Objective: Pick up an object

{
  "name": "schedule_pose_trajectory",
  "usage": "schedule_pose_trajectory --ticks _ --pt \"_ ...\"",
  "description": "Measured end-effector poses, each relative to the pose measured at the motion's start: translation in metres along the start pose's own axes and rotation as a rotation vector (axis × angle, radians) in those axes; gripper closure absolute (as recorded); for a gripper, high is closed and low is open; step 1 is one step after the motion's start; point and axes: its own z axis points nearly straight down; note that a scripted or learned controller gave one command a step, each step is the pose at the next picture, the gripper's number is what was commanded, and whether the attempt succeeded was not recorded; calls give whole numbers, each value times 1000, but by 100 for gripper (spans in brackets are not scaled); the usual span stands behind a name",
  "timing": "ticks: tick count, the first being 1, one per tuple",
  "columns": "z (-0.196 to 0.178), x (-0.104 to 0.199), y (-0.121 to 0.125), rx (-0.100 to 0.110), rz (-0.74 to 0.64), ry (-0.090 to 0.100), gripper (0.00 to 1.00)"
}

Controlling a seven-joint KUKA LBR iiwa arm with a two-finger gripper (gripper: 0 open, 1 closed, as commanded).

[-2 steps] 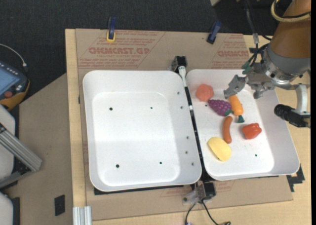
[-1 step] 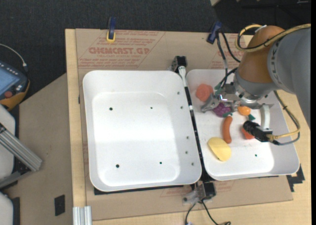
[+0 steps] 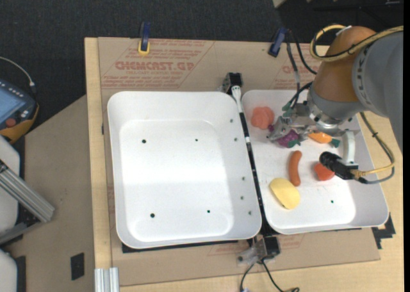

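The pincer (image 3: 291, 125) sat low in the right bin (image 3: 368, 204), directly over a small purple object (image 3: 288, 137), presumably lined up to grasp it; whether it was open or closed could not be told. The purple piece looked lumpy and dark. Around it lay a pink lump (image 3: 261, 117), an orange sausage shape (image 3: 294, 166), a yellow piece (image 3: 284, 193) and a red one (image 3: 323, 171).

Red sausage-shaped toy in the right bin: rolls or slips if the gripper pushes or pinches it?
The red sausage-shaped toy looks round and elongated, so a sideways push would probably roll it across the right white bin's smooth floor. Its surface looks smooth, so a pinch near a rounded end may squirt it out. It lies apart from the yellow lumpy toy, leaving room for fingers.
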Motion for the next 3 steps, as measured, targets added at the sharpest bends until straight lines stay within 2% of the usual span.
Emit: schedule_pose_trajectory --ticks 1,2,3 --pt "-104 87 -41 -4 -9 4 100" --pt "-150 44 -79 -1 3 -1 100" --pt "-125 125 -57 3 -9 4 100"
